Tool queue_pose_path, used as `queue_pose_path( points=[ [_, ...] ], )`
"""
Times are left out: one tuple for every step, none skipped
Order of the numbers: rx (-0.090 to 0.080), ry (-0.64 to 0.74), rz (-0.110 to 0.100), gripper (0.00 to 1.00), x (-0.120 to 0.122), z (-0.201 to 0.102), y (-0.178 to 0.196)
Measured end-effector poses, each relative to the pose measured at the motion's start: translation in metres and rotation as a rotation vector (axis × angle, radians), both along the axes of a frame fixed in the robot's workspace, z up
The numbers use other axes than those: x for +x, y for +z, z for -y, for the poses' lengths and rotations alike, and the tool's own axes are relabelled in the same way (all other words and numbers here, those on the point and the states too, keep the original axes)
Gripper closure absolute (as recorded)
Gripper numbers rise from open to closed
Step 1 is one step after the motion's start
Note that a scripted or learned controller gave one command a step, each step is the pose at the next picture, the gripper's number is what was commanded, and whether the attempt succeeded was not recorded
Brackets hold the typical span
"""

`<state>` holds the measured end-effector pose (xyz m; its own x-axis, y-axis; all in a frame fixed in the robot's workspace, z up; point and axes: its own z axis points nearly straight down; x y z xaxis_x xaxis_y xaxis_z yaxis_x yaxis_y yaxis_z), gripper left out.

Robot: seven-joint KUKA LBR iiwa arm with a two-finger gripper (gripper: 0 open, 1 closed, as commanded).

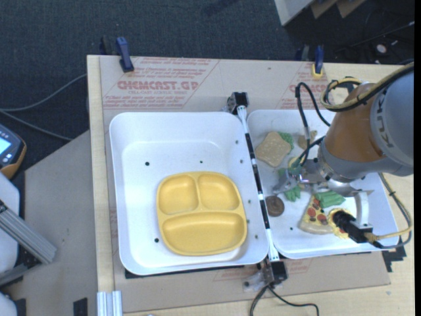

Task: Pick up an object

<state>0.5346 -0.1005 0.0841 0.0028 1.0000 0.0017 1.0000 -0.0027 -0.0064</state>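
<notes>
You are looking down on a counter (164, 87) that is carrying two shallow white bins side by side on a pale sheet printed with red lettering. The left bin (131, 196) is holding a yellow divided plate (200, 212), which is lying flat near its middle with three compartments facing up. The right bin (296, 241) is holding the small toy foods you are picking from. The grey arm (395, 130), with its orange band (352, 137), is reaching in from the right and leaning over the middle of the right bin, hiding part of its floor. The tool (299, 178) is sitting low in that bin, and you cannot tell whether it is apart, together or clamping anything, since the wrist is covering it. A tan bread slice (272, 149) is lying toward the far left corner of the right bin, with a green leafy piece (285, 139) touching its far edge. A pizza slice (316, 220) is lying near the front of the bin, just below the arm. A brown round cookie (275, 206) is resting beside the wall between the bins, left of the pizza slice. A small green sprig (293, 191) is lying just beside the tool, between the tool and the cookie.
</notes>
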Motion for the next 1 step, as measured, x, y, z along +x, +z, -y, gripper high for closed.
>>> queue_pose_path(
  points=[
    [-0.004,0.004,0.012,0.0,0.0536,0.0132,0.0008]
  ],
)
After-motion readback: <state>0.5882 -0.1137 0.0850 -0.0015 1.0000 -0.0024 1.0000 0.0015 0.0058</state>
